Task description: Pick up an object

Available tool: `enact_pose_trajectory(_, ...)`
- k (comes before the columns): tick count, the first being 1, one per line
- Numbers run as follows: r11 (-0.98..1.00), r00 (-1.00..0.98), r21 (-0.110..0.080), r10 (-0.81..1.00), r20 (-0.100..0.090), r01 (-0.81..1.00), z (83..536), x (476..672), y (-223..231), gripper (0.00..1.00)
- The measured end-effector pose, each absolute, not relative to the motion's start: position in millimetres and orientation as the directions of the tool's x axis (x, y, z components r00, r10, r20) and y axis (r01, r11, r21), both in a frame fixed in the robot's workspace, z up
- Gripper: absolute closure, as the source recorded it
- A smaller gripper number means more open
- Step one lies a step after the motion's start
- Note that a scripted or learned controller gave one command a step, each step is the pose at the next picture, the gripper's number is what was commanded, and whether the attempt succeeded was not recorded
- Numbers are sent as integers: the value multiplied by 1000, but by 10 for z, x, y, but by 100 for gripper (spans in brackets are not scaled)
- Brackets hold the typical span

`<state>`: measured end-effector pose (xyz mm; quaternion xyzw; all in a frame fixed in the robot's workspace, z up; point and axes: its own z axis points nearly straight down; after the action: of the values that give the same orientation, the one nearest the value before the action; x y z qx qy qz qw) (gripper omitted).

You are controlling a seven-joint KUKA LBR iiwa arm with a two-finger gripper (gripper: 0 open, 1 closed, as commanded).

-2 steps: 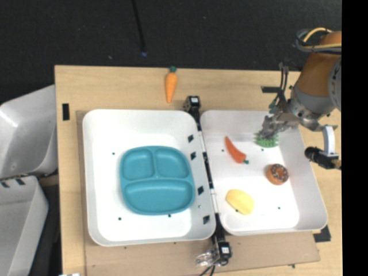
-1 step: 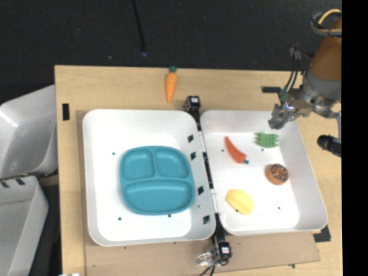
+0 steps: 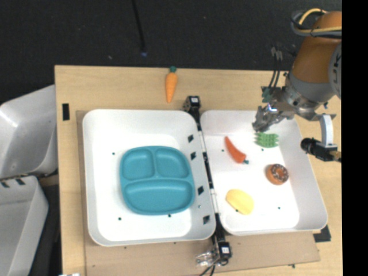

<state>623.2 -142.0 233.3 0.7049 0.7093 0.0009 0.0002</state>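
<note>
Claw (image 3: 265,121): your claw hangs low over the far part of the right bin, tips at the top edge of the green piece; you cannot tell how wide it stands, and nothing is seen held in it.
Counter (image 3: 126,85): pale wood, carrying both bins side by side.
Left bin (image 3: 103,223): holds a blue divided plate (image 3: 156,180) near its middle.
Right bin (image 3: 299,211): holds four small things, all lying apart from one another.
Carrot (image 3: 171,84): lies on the counter beyond the bins, well away from your claw.
Red pepper (image 3: 234,150): long axis slants from far-left to near-right; just left of and nearer the camera than the claw.
Yellow piece (image 3: 240,201): near the front of the right bin.
Brown round piece (image 3: 277,173): towards the right side.
Green piece (image 3: 267,139): small and ridged, directly under and just in front of your claw, so judged the likeliest target; a short straight drop should reach it.
</note>
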Motion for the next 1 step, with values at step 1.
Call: enact_pose_trajectory(1,6,-6,0,1000,1,1000,2381,6213,-885,100)
